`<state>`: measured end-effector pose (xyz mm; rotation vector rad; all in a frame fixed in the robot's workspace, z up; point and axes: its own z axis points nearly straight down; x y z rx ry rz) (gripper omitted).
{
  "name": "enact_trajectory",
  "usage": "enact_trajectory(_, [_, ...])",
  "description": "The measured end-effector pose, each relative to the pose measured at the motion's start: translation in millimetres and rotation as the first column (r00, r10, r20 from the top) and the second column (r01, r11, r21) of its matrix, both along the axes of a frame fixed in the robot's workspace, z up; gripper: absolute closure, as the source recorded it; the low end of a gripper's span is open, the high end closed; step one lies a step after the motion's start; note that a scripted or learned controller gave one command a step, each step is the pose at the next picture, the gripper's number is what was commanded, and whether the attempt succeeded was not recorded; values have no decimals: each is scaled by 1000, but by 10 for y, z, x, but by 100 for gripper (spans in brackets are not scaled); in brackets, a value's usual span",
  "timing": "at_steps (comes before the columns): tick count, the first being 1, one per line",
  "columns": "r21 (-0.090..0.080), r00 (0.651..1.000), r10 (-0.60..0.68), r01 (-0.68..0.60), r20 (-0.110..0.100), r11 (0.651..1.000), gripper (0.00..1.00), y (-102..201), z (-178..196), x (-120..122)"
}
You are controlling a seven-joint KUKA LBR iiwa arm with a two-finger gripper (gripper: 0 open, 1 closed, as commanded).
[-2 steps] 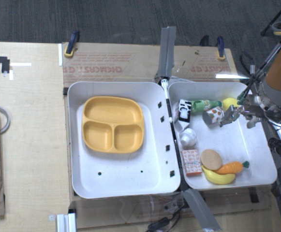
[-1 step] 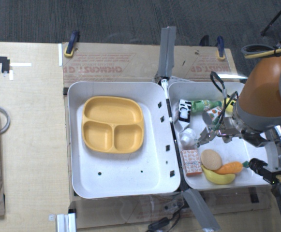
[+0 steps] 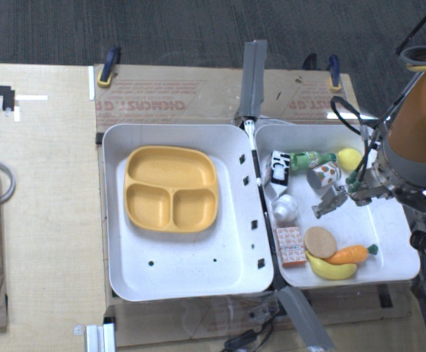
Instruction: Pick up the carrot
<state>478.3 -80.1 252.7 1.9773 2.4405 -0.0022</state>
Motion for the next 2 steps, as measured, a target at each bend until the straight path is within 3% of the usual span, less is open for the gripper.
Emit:
enact_trajectory(1, [2,999,36,-36,-3,999,0,-281,-1294,-16])
enact_trajectory(2, [1,1000,27,-27,-1,1000,0,-723,-1112,146])
